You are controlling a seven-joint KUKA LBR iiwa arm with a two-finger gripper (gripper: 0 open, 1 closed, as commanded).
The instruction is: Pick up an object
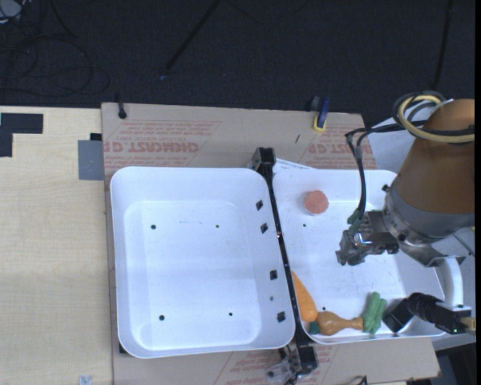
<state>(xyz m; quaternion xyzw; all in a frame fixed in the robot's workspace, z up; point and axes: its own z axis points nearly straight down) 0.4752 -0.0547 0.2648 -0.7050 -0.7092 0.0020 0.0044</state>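
Observation:
My gripper (349, 252) hangs over the middle of the right bin (333, 239), above bare white floor. A pinkish-red ball (316, 202) lies up and to the left of it, clear of the gripper. An orange carrot-shaped piece (304, 296) rests along the bin's left wall near the front. Beside it at the front edge lie a small orange-brown piece (337, 322) and a green piece (373, 312). Nothing shows between the gripper's tips.
The left bin (136, 215) sits beside the right one, parted from it by a black divider rail (274, 239). Both stand on a cardboard sheet (184, 139). The arm's orange band (441, 163) looms over the right bin's right side.

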